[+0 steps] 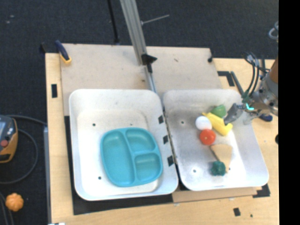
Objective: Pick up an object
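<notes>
The hand hangs low at the right bin's far edge, just beside the yellow toy, seemingly lining up a grasp. Whether it is spread or pinching, I cannot tell

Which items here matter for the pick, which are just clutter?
In play: pincer; right bin with white ball, yellow piece, green piece, red ball, tan wedge, dark green piece.

Lying about: teal divided plate in left bin; small orange pumpkin.

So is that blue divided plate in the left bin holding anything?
Empty. The blue divided plate lies flat in the left bin, and all three compartments show bare blue. The toy food sits in the right bin.
</notes>
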